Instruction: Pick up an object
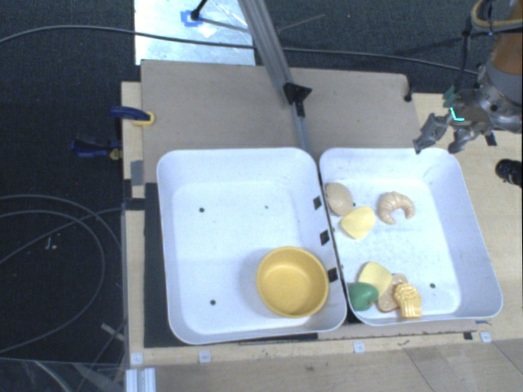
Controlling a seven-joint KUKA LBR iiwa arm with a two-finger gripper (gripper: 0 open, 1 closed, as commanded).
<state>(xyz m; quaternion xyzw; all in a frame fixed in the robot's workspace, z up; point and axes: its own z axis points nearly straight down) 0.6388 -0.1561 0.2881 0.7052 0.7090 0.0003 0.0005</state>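
My gripper [444, 137] hangs over the far right corner of the right bin [470, 211], open, with nothing between its fingers. In that bin lie a tan croissant [395, 206], a beige shell-like piece [338, 196], a pale yellow wedge [358, 223], a second yellow piece [374, 275], a green piece [363, 295] and a golden corn-like piece [407, 299]. A yellow bowl [292, 281] stands in the left bin [196, 219] near its front right corner. The gripper is well behind and to the right of all these objects.
A grey tripod leg [270, 47] slants down from the top to the gap between the bins. Blue and yellow clamps [122, 129] sit at the bench's left edge. Cables lie on the dark floor at left.
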